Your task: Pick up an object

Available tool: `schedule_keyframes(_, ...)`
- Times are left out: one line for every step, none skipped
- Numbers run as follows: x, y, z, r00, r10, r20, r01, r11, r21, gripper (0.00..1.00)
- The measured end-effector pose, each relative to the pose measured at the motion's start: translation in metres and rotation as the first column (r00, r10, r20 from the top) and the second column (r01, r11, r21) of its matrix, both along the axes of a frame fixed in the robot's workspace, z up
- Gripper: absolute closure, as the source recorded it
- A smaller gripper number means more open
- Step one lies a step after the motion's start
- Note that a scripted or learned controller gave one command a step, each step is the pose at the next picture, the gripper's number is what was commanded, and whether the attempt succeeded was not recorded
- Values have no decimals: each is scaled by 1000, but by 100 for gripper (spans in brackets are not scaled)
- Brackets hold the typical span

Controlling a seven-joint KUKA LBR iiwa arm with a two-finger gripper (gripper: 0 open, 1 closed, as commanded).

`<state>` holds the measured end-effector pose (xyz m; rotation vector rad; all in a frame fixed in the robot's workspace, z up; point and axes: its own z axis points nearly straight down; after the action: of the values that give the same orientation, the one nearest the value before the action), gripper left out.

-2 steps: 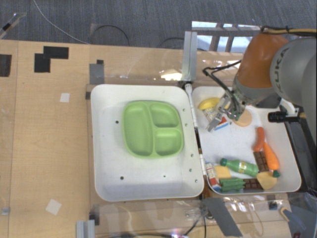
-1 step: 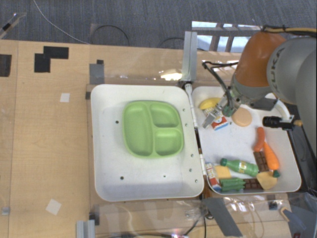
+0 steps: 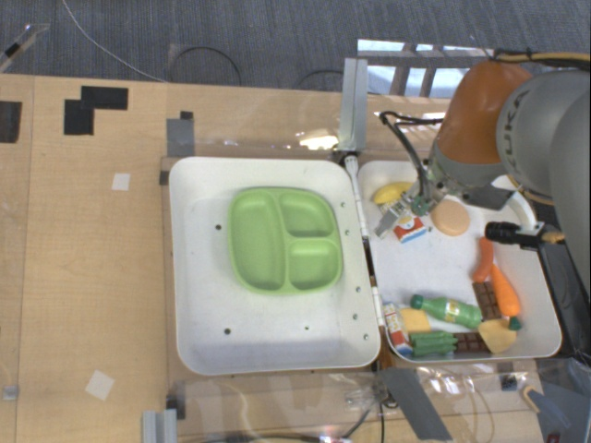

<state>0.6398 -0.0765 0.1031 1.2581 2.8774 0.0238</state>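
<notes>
One red-and-white carton (image 3: 413,230) lay in the right bin (image 3: 550,340), just below the pincer (image 3: 399,216); no contact could be confirmed. Pincer fingers looked spread, gripping nothing. One banana (image 3: 390,193) just above it. One tan disc (image 3: 452,217) to its right. One carrot (image 3: 497,278) farther right and lower. One green bottle (image 3: 447,310) well below. One green tray (image 3: 283,239) in the left bin (image 3: 199,340), left of pincer.

The arm (image 3: 545,127) was bulky and matte grey, with a glossy orange band (image 3: 480,109) near the wrist; thin black cables (image 3: 406,141) looped beside it.
</notes>
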Motion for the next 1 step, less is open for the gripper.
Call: schedule_keyframes(-6,-6,-1,998,-66,16,66,998,-4,0)
